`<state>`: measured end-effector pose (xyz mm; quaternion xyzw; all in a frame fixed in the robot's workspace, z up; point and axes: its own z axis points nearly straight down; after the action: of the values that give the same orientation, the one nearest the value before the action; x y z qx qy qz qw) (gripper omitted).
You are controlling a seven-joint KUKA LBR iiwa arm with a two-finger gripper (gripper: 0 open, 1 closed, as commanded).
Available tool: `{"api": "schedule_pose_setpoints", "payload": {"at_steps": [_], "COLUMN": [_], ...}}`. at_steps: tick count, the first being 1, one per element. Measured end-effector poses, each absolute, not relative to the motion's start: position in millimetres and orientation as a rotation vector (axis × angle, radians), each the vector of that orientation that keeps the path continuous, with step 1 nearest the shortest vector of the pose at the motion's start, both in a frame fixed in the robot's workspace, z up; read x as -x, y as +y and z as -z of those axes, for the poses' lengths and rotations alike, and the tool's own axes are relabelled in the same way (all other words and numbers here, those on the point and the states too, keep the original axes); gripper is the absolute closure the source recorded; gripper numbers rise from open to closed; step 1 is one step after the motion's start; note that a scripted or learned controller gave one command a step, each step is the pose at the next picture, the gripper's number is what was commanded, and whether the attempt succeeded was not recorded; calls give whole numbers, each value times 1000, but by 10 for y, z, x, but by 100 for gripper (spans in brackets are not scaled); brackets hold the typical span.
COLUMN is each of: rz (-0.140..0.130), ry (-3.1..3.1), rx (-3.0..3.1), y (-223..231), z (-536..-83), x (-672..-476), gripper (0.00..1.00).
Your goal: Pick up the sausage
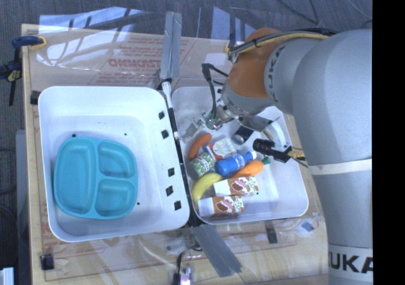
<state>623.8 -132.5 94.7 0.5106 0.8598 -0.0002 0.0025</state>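
Observation:
The sausage [199,144], a reddish-orange curved link, lies near the left wall of the right bin [292,196], at the upper left of the pile of items. My gripper [212,119] hangs over the upper part of that bin, just above and to the right of the sausage's upper end. The arm's orange band and grey wrist cover the bin's back right corner. From this angle I see nothing held by the gripper.
Below the sausage lie a small can [202,163], a blue bottle [233,164], an orange carrot [252,168], a banana [204,184] and two flat packets [236,186]. The left bin [95,103] holds a blue divided plate [95,177].

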Motion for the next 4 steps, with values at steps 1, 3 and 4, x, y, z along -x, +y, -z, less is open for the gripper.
{"api": "schedule_pose_setpoints", "payload": {"at_steps": [1, 3, 4], "rz": [9, 0, 2], "ry": [2772, 2955, 2901], "rx": [-1453, -1061, -1205], "y": [-1286, -933, -732], "z": [-960, -2324, -2549], "x": [-5723, -5318, -6150], "gripper": [0, 100, 100]}}
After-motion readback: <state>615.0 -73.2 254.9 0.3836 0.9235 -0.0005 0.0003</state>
